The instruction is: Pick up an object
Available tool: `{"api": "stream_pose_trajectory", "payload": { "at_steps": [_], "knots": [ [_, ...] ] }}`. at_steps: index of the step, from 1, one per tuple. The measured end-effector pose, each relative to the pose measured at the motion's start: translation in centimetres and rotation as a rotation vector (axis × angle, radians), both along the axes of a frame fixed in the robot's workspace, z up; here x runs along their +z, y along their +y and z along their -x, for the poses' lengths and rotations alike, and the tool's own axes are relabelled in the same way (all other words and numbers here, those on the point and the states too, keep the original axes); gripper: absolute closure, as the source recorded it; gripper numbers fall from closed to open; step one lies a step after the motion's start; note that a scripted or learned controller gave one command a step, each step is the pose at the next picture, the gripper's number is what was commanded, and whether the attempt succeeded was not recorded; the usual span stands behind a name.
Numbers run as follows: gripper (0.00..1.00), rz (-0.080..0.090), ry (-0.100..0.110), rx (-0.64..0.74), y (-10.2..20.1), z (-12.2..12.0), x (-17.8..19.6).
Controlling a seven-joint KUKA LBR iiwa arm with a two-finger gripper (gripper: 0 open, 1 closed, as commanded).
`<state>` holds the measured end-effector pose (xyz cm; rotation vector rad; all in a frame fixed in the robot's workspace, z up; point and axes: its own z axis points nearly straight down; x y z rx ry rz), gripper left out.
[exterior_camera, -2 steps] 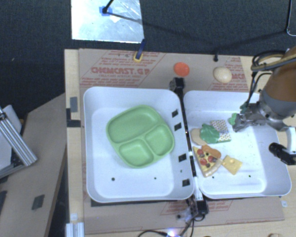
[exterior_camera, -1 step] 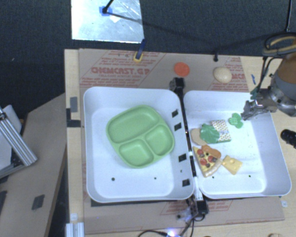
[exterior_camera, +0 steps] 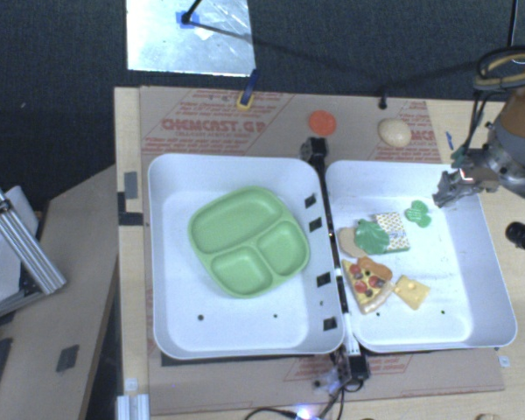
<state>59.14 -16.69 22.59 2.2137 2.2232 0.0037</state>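
Resting on brown cardboard sheet (exterior_camera: 210, 121): two white bins (exterior_camera: 472, 261); dark floor behind; gripper (exterior_camera: 451, 189) state unclear.

A tan bench top (exterior_camera: 87, 234) sits on a dark blue-black floor (exterior_camera: 44, 51) — brown printed cardboard (exterior_camera: 219, 122) lies across it. At eleven o'clock, a shiny silver sheet (exterior_camera: 191, 24) catches light; at nine o'clock, a metal frame rail (exterior_camera: 17, 234) slants in.

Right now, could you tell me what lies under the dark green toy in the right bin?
The dark green toy overlaps a patterned card and a tan piece. Their covered parts are hidden.
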Motion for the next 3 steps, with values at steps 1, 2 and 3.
{"api": "stream_pose_trajectory", "payload": {
  "at_steps": [1, 2, 3],
  "knots": [
    [1.00, -0.001, 0.001, 0.005, 5.5, -1.9, -0.7],
    [1.00, -0.002, 0.001, 0.005, 10.8, -3.7, -1.2],
    [1.00, -0.003, 0.003, 0.006, 15.6, -3.7, -1.2]
  ]
}}
